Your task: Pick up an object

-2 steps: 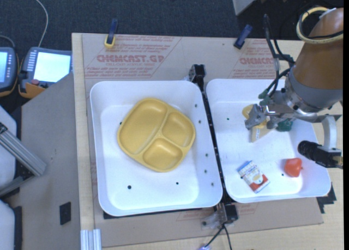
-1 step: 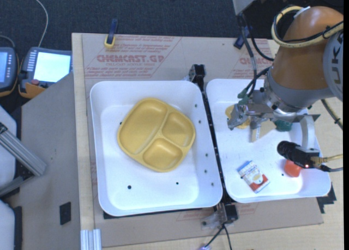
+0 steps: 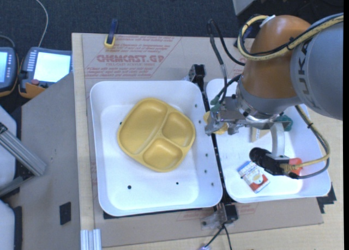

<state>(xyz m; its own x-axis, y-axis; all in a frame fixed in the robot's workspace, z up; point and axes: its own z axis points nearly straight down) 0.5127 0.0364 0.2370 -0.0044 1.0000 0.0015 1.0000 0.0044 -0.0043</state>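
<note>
Two white bins sat side by side on the cardboard-topped counter (image 3: 136, 58).
A yellow three-compartment plate (image 3: 157, 133) lay flat in the left bin (image 3: 103, 151); a small red-and-white packet (image 3: 254, 176) lay in the right bin (image 3: 313, 183), near and below the gripper (image 3: 221, 126); whether the gripper was clenched could not be told.

Yellow divided plate (image 3: 157, 133) in left bin (image 3: 103, 151)
</note>
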